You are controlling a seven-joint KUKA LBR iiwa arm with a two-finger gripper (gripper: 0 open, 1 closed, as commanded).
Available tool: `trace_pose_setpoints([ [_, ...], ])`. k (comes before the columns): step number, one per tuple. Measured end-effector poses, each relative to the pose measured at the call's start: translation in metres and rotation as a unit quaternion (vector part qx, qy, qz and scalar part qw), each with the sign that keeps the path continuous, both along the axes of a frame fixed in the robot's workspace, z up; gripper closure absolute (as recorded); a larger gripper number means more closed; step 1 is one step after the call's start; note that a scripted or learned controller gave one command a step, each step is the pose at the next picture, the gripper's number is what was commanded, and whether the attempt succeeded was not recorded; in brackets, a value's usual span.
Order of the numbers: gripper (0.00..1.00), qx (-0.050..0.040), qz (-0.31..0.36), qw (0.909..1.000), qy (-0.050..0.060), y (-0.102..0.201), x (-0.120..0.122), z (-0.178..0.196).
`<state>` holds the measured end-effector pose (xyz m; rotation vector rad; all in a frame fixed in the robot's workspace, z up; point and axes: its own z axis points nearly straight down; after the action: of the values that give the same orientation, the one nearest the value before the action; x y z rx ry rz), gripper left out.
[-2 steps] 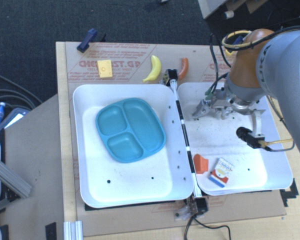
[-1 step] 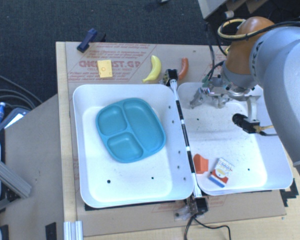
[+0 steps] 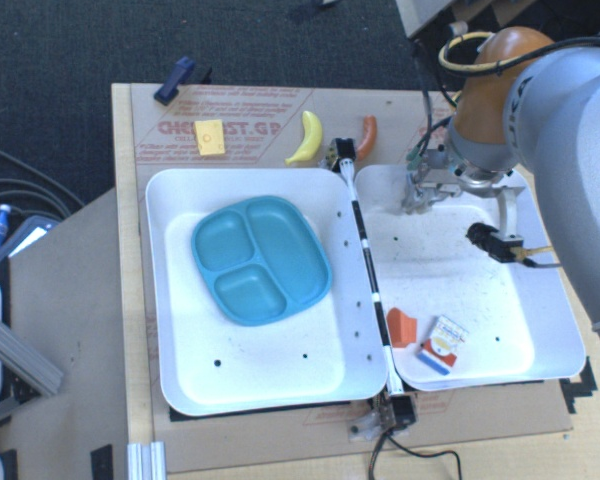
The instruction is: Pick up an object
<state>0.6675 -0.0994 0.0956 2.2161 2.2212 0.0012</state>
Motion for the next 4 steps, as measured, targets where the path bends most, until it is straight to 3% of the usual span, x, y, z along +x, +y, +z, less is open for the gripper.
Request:
trace_pose_setpoints([
  [2, 1.00, -0.0015, 0.001, 1.0000, -0.002, 0.001, 0.001, 0.021],
  [3, 1.00, 0.0013, 0.000, 1.0000, 0.001, 0.078, 0.000, 0.090],
  [4, 1.00, 0.0005, 0.000, 1.0000, 0.000, 0.078, 0.000, 0.100],
])
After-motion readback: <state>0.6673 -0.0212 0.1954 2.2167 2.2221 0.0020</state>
